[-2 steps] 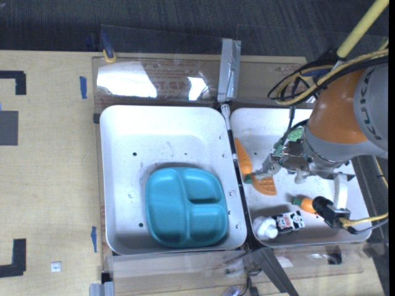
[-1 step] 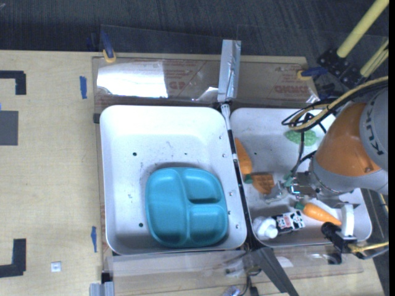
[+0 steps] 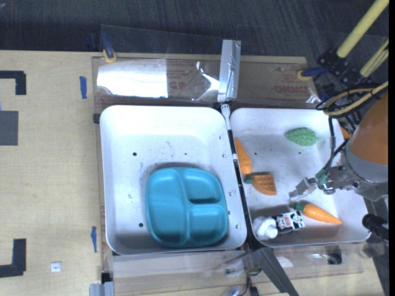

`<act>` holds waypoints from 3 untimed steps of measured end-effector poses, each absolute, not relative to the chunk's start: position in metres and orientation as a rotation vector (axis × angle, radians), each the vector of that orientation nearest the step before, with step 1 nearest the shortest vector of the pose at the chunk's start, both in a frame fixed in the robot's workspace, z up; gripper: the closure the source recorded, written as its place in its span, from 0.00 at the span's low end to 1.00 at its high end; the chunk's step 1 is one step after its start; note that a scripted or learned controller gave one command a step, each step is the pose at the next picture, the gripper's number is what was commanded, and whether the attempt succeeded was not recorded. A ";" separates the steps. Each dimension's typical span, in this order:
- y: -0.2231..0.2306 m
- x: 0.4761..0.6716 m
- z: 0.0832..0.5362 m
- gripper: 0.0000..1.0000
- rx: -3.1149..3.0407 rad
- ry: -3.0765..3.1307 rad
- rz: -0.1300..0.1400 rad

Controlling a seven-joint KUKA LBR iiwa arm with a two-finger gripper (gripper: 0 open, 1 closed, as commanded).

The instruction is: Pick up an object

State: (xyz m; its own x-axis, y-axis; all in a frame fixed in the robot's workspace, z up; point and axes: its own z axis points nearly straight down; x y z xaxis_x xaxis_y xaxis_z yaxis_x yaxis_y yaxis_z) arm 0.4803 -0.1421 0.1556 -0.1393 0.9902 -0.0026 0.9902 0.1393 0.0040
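My gripper (image 3: 303, 189) hangs over the right bin (image 3: 274, 122), near its right side, open and with nothing between its fingers. Just below it lies an orange carrot (image 3: 321, 214) with a green top. A small white bottle with a black-and-white label (image 3: 281, 224) lies at the bin's front edge. A brown waffle-like piece (image 3: 264, 183) sits left of the gripper. A second orange carrot (image 3: 244, 159) rests along the bin's left wall. A green leafy piece (image 3: 301, 136) lies at the back.
The left bin (image 3: 123, 165) holds a blue divided plate (image 3: 186, 207) toward its front. A clear plastic sheet and a metal bracket (image 3: 229, 69) stand behind the bins. Cables and yellow rods (image 3: 352, 39) crowd the back right by the arm.
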 end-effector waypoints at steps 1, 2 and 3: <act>-0.157 0.481 0.087 0.00 2.086 2.343 0.005; -0.113 0.482 0.087 0.00 2.142 2.293 0.007; -0.100 0.496 0.087 0.00 2.332 2.097 0.003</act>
